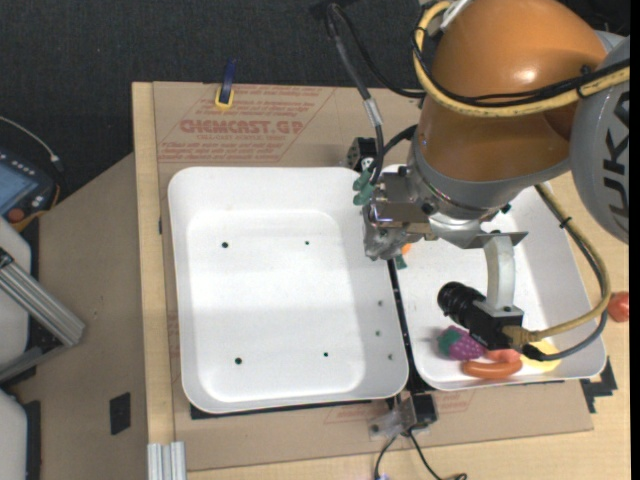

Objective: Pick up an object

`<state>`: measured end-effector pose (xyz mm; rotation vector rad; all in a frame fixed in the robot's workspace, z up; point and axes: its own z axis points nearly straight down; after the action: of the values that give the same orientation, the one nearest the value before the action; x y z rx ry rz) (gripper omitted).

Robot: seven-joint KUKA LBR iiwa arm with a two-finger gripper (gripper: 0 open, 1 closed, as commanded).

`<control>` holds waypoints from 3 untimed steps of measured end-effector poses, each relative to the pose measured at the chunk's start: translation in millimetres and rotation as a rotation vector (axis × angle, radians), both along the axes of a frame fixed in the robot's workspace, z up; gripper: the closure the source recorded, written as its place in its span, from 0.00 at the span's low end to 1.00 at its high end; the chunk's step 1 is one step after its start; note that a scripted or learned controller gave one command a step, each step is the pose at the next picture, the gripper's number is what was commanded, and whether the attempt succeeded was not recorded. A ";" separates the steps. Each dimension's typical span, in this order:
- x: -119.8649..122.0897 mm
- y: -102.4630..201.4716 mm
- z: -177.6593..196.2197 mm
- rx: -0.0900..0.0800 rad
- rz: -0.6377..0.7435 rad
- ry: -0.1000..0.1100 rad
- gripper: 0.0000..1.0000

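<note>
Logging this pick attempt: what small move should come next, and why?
Probably shift the gripper toward the near corner of the right bin: the purple grape bunch and orange piece lie there, while the gripper sits at the bins' shared edge.

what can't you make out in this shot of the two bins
- Camera view: much of the right bin floor is hidden under the arm's orange band.
- Camera view: the purple item, orange item and yellow item at its near edge are small and overlap, so what they are is unclear.
- Camera view: the gripper is crowded by the wrist above it, so whether it holds anything cannot be told.
</note>
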<state>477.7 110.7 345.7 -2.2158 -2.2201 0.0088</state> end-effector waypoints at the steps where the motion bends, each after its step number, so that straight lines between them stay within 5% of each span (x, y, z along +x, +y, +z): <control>1: 29.0 49.0 -50.4 0.000 0.001 0.000 1.00; 2: 22.4 102.9 -82.7 0.001 0.003 0.000 1.00; 3: -0.2 114.8 -85.1 0.000 0.000 -0.001 1.00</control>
<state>477.5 225.5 260.6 -2.2164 -2.2204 0.0068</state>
